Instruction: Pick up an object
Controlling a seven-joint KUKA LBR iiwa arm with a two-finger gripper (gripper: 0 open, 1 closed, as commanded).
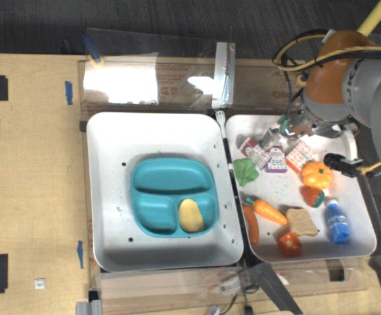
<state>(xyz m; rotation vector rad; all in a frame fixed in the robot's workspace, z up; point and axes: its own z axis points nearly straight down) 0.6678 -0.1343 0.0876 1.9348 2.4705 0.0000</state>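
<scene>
1. Two white bins side by side: left bin (105,176), right bin (364,238).
2. In the left bin, one teal divided tray (171,179), three compartments; one yellow potato-like piece (190,215) in its lower right compartment.
3. In the right bin, counted: two small cartons (276,159) and one red-patterned packet (300,153) near the top; one green leaf (246,171) at the left wall; two carrots (269,210), one along the left edge; one orange pumpkin (316,174); one strawberry (313,196) just below it; one bread slice (301,222); one tomato (290,243); one blue bottle (337,221).
4. One gripper (279,131) low over the bin's upper part, just beside the cartons, touching or apart unclear.
5. Jaws: cannot tell, blurred against cartons and wrist.
6. Arm (368,90) cut off at the right edge; carton labels unreadable.
</scene>
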